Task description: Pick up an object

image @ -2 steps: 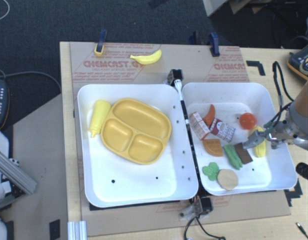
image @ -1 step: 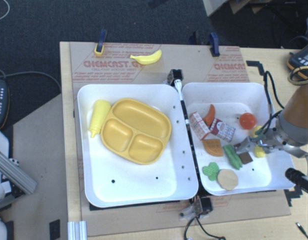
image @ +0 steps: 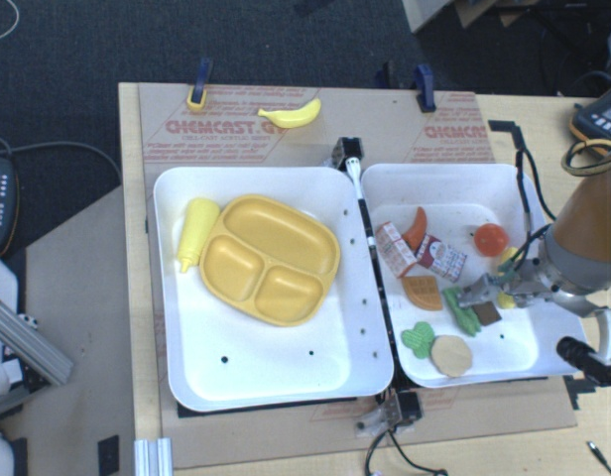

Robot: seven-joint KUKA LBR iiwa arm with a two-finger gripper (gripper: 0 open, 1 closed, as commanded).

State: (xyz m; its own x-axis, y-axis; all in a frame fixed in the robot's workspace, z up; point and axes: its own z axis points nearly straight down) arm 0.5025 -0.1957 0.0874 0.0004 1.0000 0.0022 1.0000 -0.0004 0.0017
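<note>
The gripper [image: 476,297] is seen low in the right bin [image: 504,181], its finger state impossible to tell, with the dark green piece [image: 462,315] lying just beside it, long axis angled down-right.

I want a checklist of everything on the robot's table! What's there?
Surface: brown board bearing a left bin and a right bin, side by side.
Job's things: right bin holds a red ball, a carrot-like stick, two small cartons, an orange wedge, a green piece, a tan disc and a dark green piece.
Clutter: left bin holds a yellow divided tray with a yellow bottle touching its left edge; a toy banana lies on the board behind the bins.
Gripper: gripper low in the right bin, beside the dark green piece; grasp unclear.
Cables: black cable by the right bin; wires at the front edge.
Surroundings: dark carpet.
</note>
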